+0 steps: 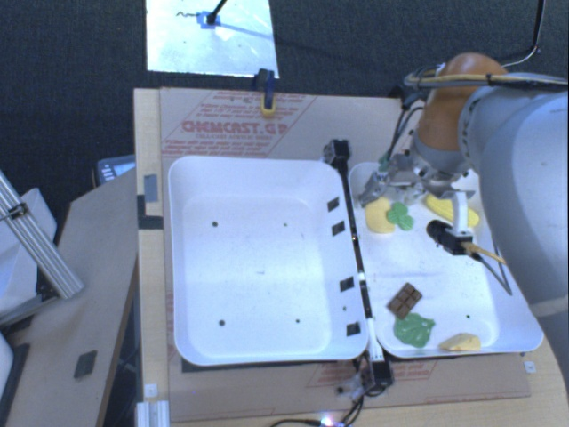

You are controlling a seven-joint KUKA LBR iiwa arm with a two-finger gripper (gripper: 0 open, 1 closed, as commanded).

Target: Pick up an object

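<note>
Nearest the camera, at the 6 o'clock end of the right bin [520, 332], a pale yellow wedge [460, 342] is seen beside a green lump [413, 329], with a brown chocolate piece [405, 301] just beyond. Toward 12 o'clock, the gripper [394, 188] is lowered over a yellow block [380, 216] and a small green piece [399, 215]. Both lie just at its 6 o'clock side, very near. A yellow banana shape [442, 208] lies toward 3 o'clock of them. Whether the gripper is spread or closed cannot be told, and nothing is visibly held. The left bin [258, 256] holds no objects.
</note>
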